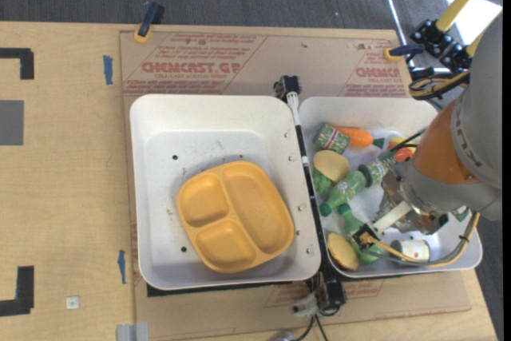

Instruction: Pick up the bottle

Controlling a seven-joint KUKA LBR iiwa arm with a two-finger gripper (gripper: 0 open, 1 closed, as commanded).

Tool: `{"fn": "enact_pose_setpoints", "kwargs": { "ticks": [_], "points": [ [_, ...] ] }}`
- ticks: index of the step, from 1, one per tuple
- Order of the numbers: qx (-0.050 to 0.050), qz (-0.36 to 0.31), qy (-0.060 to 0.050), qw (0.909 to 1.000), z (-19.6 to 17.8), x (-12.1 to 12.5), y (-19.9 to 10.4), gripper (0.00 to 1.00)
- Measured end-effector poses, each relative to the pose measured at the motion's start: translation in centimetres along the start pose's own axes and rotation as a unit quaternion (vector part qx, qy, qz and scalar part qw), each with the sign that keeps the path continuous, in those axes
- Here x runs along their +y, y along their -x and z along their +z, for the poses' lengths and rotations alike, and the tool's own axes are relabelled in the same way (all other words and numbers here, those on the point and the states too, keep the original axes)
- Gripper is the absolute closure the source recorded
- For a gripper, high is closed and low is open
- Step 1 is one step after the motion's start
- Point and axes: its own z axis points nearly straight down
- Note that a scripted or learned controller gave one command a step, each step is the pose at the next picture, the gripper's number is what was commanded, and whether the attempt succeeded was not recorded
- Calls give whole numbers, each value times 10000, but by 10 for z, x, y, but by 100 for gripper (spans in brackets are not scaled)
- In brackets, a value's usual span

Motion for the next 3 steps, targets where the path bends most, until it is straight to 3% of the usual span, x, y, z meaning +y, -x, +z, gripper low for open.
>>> {"fn": "enact_pose_setpoints", "kwargs": {
  "ticks": [1, 3],
  "points": [
    [-12, -177, -79, 9998, -66, 75, 46, 100],
    [-27, 1065, -88, 9943, -86, -155, -89, 100]
  ]
}}
